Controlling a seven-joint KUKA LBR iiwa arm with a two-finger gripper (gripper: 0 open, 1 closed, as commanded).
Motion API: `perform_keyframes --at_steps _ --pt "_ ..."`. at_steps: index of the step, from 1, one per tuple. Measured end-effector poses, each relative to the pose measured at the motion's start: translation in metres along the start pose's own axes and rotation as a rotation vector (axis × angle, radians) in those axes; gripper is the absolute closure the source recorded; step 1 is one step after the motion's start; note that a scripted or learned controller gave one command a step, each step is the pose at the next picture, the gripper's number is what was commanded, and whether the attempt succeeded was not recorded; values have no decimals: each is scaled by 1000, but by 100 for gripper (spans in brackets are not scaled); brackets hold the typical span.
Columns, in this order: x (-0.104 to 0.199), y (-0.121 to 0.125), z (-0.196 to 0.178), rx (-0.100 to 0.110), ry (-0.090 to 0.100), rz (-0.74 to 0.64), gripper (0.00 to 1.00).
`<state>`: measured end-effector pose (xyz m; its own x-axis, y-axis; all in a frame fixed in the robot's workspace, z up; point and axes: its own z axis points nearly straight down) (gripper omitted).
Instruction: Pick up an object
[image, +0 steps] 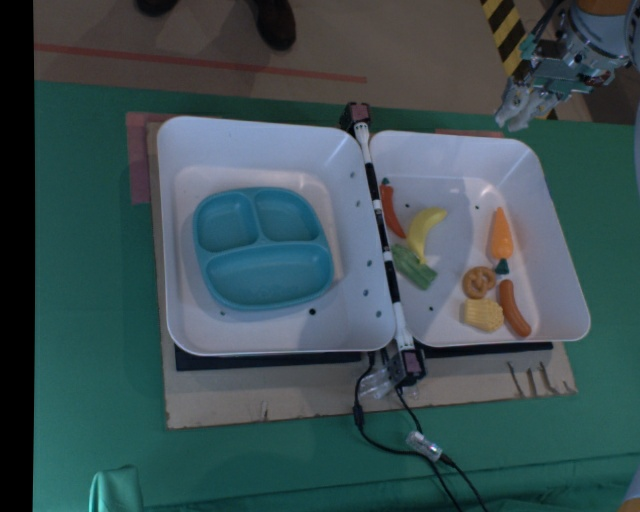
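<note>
Left bin (200, 150): holding a blue divided plate (262, 248).
Right bin (545, 215): holding toy foods.
Gripper (515, 108): hanging above the right bin's far edge.

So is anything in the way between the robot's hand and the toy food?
Nothing visible. The hand hangs above the far right corner of the right bin, outside its rim. The carrot, banana and other food lie uncovered on the bin's floor, open from above.
</note>
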<state>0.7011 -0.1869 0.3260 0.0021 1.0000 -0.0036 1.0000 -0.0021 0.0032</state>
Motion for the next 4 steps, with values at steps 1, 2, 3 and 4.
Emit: perform_keyframes --at_steps 1,2,3,4 --pt "66 0 -29 -1 1 0 100" --pt "80 -31 -11 3 1 1 100" --pt "24 0 -1 0 -1 1 100" --pt "39 -61 -13 3 3 1 100"
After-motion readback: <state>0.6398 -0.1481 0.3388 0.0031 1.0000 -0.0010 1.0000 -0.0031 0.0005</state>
